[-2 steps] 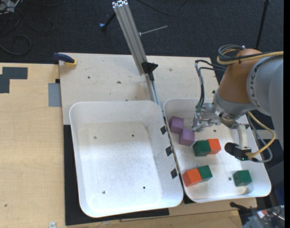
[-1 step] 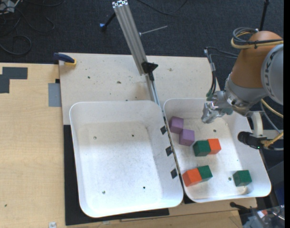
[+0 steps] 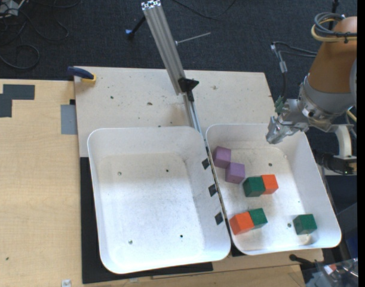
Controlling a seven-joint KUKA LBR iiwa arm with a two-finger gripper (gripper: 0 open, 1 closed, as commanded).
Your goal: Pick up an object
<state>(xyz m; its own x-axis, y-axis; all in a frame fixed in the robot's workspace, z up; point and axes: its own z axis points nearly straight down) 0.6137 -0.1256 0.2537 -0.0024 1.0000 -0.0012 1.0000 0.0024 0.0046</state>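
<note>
The right bin (image 3: 316, 178) holds several blocks: a purple pair (image 3: 229, 164) near its left wall, a green and orange pair (image 3: 260, 185) in the middle, an orange and green pair (image 3: 248, 220) near the front, and a lone green block (image 3: 304, 223) at the front right. My gripper (image 3: 276, 131) hangs over the far right part of this bin, above and to the right of the purple blocks. Nothing shows between its fingers.
The left bin (image 3: 110, 160) sits beside the right one. A slanted metal post (image 3: 168, 46) rises behind the bins. A blue and yellow tool (image 3: 81, 74) lies at the bench's far left corner.
</note>
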